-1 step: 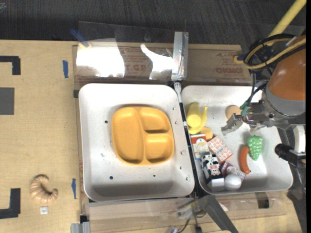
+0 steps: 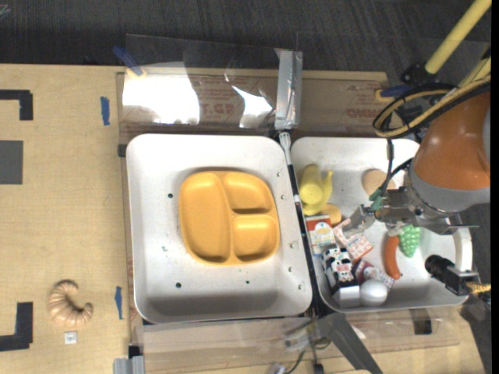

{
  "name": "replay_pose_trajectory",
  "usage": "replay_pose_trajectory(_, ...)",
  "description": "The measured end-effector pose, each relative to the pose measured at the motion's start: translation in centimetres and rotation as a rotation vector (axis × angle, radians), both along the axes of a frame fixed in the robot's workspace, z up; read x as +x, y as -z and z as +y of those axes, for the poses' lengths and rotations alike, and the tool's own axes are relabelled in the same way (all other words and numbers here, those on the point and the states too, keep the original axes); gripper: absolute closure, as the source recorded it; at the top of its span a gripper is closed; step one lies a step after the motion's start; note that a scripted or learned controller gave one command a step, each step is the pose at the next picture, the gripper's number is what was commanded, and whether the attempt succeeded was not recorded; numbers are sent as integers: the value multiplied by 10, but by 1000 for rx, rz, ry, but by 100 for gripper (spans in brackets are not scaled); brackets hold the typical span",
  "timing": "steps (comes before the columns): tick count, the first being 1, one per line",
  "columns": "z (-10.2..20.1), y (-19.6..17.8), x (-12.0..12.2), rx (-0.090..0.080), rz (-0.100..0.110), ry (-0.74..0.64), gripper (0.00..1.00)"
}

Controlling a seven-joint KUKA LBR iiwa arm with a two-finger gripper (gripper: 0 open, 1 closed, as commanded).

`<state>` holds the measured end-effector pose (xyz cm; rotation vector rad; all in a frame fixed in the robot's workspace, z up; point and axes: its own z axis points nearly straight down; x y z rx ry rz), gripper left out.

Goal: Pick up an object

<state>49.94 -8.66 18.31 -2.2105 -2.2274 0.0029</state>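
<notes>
Camera view. The arm [image 2: 456, 150] reaches in from the right, and its end effector [image 2: 373, 209] hangs low over the middle of the right bin [image 2: 343, 145]. Cannot tell its state: the wrist body hides most of it, and nothing can be seen gripped. Judgement: pick not yet made. The approach looks to be over the clutter; the grasp and lift remain.

Right bin contents, all resting on the bin floor:
- yellow cup-like item [image 2: 314, 187], against the left wall, upper part.
- pale round object [image 2: 373, 181], tan, just above the end effector.
- small printed packets [image 2: 352, 244] in red and white, heaped mid-bin, just below the end effector. Likeliest candidate for the pick, as a guess.
- black-and-white dice-like pieces [image 2: 337, 262] below the packets.
- orange carrot-shaped toy [image 2: 391, 255], lying lengthwise.
- green knobbly toy [image 2: 410, 238], just beside the carrot, partly under the arm.
- silver rounded item [image 2: 373, 292] near the front wall.

Left bin [image 2: 148, 209]: one yellow compartment tray [image 2: 228, 215], three sections, sitting centrally.

Worktop [image 2: 54, 201]: a tan curled toy [image 2: 69, 302], perhaps a croissant or shrimp, lies well apart from both bins at lower left.
</notes>
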Motion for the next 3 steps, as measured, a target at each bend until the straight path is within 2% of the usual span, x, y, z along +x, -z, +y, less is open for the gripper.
replay_pose_trajectory(1, -45, 81, -11, -3, -25, 110, 0)
replay_pose_trajectory(2, -109, 96, -17, -2, -12, 117, 0)
replay_pose_trajectory(3, -109, 85, -16, -5, -16, 117, 100)
